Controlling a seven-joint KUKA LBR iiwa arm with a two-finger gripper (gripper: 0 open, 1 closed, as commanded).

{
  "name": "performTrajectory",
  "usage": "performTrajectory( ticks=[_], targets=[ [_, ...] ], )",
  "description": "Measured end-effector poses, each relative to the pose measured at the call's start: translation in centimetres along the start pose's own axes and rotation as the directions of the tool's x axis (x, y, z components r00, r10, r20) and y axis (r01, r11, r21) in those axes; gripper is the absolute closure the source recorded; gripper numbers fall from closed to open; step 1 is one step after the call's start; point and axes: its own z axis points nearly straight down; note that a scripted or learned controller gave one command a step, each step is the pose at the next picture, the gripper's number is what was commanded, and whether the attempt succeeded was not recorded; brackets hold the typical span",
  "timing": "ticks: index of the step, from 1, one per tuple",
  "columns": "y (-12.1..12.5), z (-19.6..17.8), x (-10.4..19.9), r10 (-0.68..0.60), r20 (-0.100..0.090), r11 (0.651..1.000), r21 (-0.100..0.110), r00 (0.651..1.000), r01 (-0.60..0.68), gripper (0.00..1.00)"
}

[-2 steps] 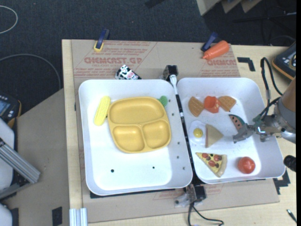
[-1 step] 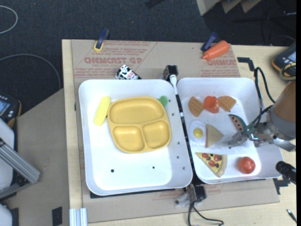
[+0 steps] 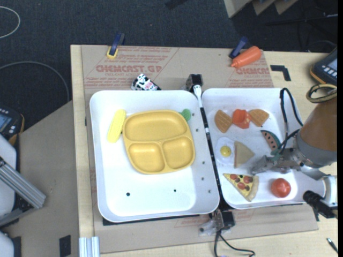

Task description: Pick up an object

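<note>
Low in the right bin [image 3: 225, 98], my tool [image 3: 261, 166] hovers beside the toy cheese wedge [image 3: 243, 154], reaching for it; whether it is released or clenched, I cannot tell.

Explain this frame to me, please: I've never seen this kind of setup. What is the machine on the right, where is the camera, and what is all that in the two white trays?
One fixed camera looks down at a slant on a bench. The grey and orange machine is a robot arm reaching in from the right; its gripper is low over the right bin, and I cannot tell whether it holds anything.

That bin contains toy food: a pizza slice, a tomato, a fried egg, a watermelon slice and some bread-like pieces.

The left bin contains a yellow divided plate with a yellow corn-like toy beside it.
</note>
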Motion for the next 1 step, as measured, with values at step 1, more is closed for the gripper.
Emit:
performTrajectory(
  ticks=[1],
  targets=[
    [0.10, -1.32, -0.07, 0.000, 0.003, 1.000, -0.006, 1.000, 0.000, 1.00]
  ],
)
